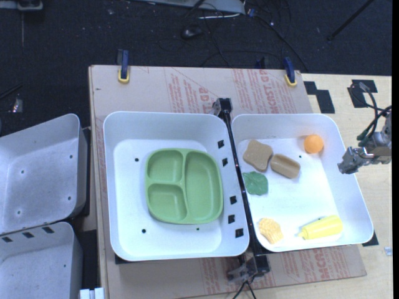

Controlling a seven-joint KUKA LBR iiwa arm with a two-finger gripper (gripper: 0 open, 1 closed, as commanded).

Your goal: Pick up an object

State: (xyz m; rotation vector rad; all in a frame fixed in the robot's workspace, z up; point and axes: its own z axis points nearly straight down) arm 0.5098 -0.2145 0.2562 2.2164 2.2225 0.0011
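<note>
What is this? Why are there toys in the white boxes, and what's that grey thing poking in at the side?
This is a picture from a camera hung above a workbench, looking down. The grey thing at the right edge is the end of a robot arm, and its tip is the claw. It sits just outside the right bin and holds nothing; I can't tell whether it is open. Its job is to pick something up. The right bin holds pretend food: a slice of bread, a brown bun, an orange ball, a green leafy piece, a yellow corn cob and a yellow bottle. The left bin holds a green divided plate.
</note>
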